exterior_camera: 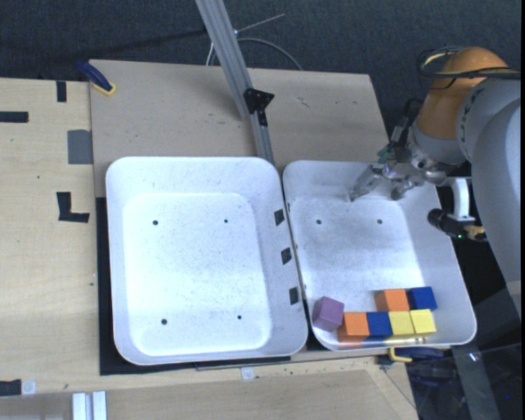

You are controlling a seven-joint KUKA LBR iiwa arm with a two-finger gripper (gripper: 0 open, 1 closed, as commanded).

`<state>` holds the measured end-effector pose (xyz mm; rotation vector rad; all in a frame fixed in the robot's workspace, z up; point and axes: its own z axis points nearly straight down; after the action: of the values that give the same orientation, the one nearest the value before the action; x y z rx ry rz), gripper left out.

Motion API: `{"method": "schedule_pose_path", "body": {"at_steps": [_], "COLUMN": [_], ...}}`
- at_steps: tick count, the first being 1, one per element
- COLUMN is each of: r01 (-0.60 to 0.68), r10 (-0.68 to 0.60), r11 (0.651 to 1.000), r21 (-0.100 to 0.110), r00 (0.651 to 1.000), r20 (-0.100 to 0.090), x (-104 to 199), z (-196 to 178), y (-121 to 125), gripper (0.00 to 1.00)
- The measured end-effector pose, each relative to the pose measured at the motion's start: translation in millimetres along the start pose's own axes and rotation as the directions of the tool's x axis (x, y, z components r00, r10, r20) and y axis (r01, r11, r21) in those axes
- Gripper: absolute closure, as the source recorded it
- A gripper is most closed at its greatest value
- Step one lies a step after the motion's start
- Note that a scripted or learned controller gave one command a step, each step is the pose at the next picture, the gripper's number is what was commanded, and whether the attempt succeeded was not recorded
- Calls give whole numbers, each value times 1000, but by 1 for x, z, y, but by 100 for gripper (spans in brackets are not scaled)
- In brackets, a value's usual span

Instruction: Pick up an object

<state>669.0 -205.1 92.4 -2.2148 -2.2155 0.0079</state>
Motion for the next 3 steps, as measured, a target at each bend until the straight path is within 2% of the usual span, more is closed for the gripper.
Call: {"method": "schedule_pose_path", "body": {"at_steps": [1,2,3], "r01": [-4,-5,-2], "r10": [4,5,1], "r11": [1000,1000,1000], "r21": [14,9,12], "r00": [1000,1000,1000], "r20": [2,13,12], "x": [3,43,107], "z": [0,2,3], "y": [7,8,8], "gripper": [0,0,0]}}
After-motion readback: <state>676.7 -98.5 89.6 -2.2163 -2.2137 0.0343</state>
